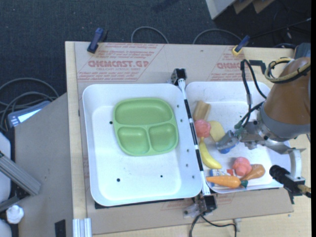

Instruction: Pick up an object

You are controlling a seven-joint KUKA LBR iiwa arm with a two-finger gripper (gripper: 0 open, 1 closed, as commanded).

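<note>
Toys crowd the right bin (217,90), divided green tray (145,126) the left; tool (226,143) state unclear.

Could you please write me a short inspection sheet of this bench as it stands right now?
Surface: two white bins; left bin holds a green divided plate.
Job's things: right bin holds banana, carrot, pink fruit, pink ball, yellow piece, tan block.
Clutter: blue clamp on the board's edge.
Grippers: gripper low over right bin; finger state unclear.
Cables: black cable on arm; loops behind bench.
Surroundings: dark carpet.
</note>
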